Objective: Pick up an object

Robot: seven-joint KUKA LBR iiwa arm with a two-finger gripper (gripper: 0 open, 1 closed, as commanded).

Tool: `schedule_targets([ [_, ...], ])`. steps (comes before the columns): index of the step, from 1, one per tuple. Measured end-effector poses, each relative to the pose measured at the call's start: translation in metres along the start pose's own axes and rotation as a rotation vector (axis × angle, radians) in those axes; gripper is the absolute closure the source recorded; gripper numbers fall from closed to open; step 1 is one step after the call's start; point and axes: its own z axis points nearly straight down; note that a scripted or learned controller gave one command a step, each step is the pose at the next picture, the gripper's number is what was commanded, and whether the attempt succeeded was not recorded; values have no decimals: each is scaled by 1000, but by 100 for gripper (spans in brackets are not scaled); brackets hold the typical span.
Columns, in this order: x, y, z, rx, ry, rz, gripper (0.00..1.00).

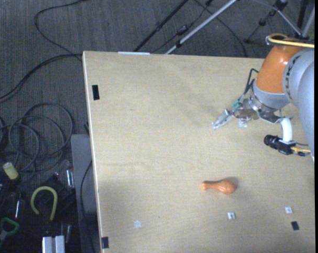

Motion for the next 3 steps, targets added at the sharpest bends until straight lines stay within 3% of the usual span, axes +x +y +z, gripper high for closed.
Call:
schedule_targets([
  [1, 68, 41, 11, -1, 0, -63, 0],
  [2, 69, 41, 2, -1, -1, -65, 100],
  [3, 69, 41, 2, -1, -1, -65, 0],
])
